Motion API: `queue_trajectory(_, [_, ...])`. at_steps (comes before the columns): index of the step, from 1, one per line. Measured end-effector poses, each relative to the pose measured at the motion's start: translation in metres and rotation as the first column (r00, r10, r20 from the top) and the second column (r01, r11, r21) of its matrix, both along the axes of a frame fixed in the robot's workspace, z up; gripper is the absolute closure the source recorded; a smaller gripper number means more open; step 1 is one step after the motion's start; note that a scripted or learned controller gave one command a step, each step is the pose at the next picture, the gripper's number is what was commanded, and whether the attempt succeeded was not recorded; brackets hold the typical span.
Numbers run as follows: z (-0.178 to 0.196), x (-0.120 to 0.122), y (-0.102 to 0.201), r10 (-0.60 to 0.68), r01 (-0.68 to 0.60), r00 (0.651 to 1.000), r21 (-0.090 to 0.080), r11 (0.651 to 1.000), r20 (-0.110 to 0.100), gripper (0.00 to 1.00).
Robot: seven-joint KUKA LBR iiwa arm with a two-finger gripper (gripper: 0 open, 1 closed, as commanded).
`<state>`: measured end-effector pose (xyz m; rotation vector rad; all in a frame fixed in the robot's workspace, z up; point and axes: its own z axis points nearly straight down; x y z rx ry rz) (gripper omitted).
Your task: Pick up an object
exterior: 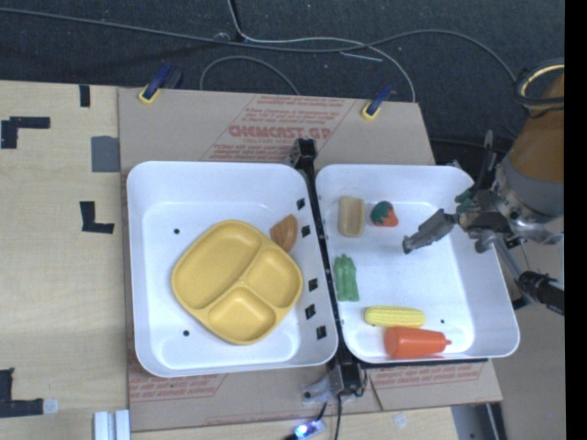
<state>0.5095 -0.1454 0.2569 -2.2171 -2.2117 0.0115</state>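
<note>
- The grey arm with its orange band (541, 145) comes in from the right edge of the frame, a little above mid-height.
- Its two-finger gripper (415, 241) reaches leftward over the right shallow white bin (486, 328), its dark tip hanging above the bin's bare floor in the upper middle part.
- Whether the claw is open or closed cannot be told from this slanted view, and no object is seen in it.
- In the right bin, a small red toy with a green top (383, 214) lies near the upper edge, just to the upper left of the gripper tip.
- A tan, roll-shaped toy (350, 216) lies just left of the red one, close to the divide between the bins.
- A green leafy toy vegetable (346, 277) lies below the tan roll, along the bin's left side.
- A yellow toy corn cob (395, 316) lies in the lower part of the bin, and an orange-red toy carrot (415, 342) lies just below it, near the lower wall.
- The left white bin (151, 191) holds a yellow plastic plate with three compartments (237, 280), lying tilted in the middle.
- A small brown toy (285, 232) rests at the plate's upper right rim.
- Both bins sit on a brown cardboard sheet (266, 126) held by two blue-and-yellow clamps (156, 84) at its upper edge.
</note>
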Motion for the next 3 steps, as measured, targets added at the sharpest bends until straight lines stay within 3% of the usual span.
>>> queue_trajectory(1, [0.005,0.002,0.0,0.003,-0.003,1.0,-0.002,1.0,0.01,0.0])
queue_trajectory(3, [-0.085,-0.001,-0.007,0.002,-0.002,1.0,-0.001,1.0,0.006,0.0])
